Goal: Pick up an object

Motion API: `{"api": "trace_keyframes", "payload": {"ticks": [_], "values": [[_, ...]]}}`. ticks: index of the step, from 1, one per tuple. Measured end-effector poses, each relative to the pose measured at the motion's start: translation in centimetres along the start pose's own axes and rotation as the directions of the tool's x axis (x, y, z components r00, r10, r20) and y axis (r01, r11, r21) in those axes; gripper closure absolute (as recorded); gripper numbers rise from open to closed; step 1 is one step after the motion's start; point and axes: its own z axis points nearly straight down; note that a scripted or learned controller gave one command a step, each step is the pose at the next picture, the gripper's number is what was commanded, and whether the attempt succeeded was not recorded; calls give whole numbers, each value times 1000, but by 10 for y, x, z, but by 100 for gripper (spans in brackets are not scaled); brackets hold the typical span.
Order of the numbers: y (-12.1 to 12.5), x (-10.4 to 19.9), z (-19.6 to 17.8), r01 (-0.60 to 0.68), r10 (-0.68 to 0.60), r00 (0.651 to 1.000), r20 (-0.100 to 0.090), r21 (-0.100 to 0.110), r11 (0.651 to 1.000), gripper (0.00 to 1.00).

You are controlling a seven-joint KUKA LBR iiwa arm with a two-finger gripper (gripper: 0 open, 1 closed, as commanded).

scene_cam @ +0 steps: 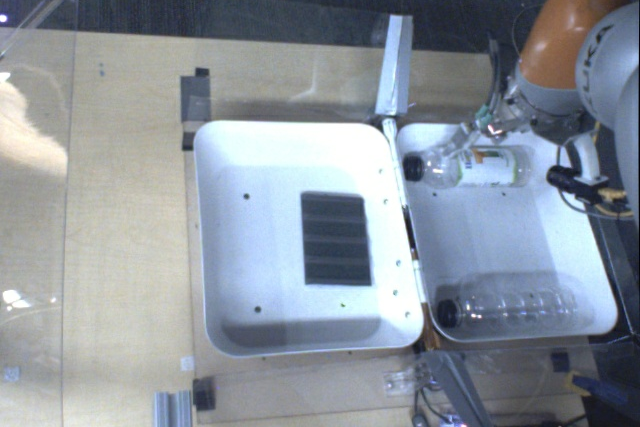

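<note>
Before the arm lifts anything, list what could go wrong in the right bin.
1. The small clear plastic bottle with the black cap lies on its side, so it may roll away when nudged.
2. It rests near the right white bin's back wall, crowding the gripper.
3. The large clear ribbed bottle is smooth and round, so it could slip.

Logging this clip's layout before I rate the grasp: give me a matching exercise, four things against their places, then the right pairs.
Things:
1. small clear bottle
2. large clear bottle
3. dark ribbed pad
4. gripper

Places:
A. middle of the left bin
B. near edge of the right bin, lying on its side
C. just above the far bottle, at the right bin's far end
D. far end of the right bin, lying with its dark cap towards the left bin

Pairs: 1-D, 2-B, 3-A, 4-C
</note>
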Motion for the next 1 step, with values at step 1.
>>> {"api": "trace_keyframes", "payload": {"ticks": [1], "values": [[0, 0, 0, 5, -5, 1000, 0, 0, 1000, 0]]}}
